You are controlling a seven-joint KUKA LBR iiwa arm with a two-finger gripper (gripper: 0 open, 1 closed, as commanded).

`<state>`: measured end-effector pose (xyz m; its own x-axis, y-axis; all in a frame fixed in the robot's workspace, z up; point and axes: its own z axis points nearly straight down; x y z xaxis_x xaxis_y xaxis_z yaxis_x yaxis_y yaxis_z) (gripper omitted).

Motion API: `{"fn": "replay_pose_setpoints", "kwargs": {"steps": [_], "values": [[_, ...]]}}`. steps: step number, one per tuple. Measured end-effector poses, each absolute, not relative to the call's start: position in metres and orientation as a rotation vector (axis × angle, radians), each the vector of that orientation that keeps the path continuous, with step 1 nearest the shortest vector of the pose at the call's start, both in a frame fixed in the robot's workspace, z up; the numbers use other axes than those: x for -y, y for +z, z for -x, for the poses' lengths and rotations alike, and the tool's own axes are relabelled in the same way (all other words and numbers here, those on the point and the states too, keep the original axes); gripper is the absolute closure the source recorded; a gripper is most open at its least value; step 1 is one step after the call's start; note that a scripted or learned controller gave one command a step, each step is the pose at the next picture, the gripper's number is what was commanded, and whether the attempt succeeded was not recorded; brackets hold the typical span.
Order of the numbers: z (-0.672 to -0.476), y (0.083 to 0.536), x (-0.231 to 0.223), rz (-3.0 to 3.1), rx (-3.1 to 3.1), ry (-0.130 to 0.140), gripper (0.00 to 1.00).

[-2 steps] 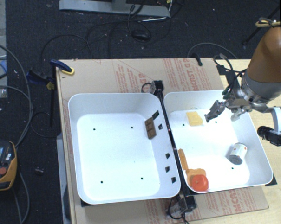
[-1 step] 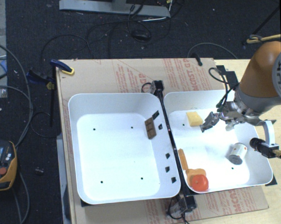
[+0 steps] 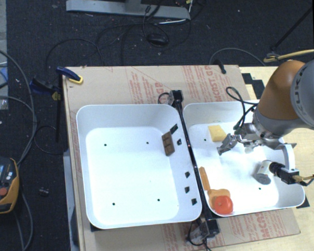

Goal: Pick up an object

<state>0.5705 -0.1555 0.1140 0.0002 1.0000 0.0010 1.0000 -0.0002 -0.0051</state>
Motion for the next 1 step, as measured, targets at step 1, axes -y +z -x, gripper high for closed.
{"fn": "replay_pose_setpoints", "kwargs": {"steps": [1], "values": [[-0.5722,0.1271,0.1556,2.222,2.222,-0.001,1.00]]}}
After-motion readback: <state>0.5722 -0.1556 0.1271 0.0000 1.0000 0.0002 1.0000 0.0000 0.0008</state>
